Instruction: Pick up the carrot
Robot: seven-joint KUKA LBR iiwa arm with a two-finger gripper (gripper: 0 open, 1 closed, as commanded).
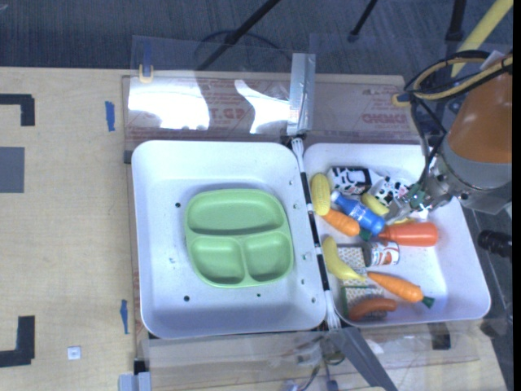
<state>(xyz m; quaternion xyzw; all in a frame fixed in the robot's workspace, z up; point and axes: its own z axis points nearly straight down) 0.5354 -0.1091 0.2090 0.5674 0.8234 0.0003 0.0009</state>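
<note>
Hanging over the right bin (476, 296), the claw (417, 200) sits above the toys; I cannot tell its grip. A carrot (396, 286) lies apart below.

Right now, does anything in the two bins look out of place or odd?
Nothing looks spilled or damaged. The toys, including the carrot, lie jumbled in the right bin; the green tray sits slightly askew in the left bin.
</note>
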